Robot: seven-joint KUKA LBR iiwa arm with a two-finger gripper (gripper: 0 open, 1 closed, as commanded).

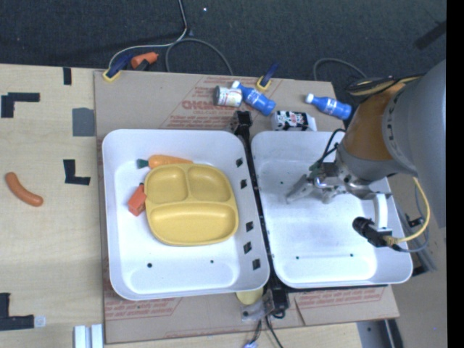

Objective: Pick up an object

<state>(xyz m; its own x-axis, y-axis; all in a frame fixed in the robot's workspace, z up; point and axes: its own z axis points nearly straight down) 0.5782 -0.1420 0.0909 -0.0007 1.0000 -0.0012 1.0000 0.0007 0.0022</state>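
Reaching from the right, arm (406,133) bent low over right bin (326,267), jaws spread, nothing between.

My arm (428,122) is grey with an orange band (366,129) above the wrist, and my gripper (303,188) is silver-grey. The two bins (116,216) are white. In the left one there is a yellow plate (192,203) with an orange carrot (168,161) and an orange-red piece (137,200) beside it. Behind the bins I see two blue bottles (259,100) with white caps. The board (130,100) is brown with red print. The bench (43,122) is pale wood with black marks, and an orange sausage (23,189) lies on it.
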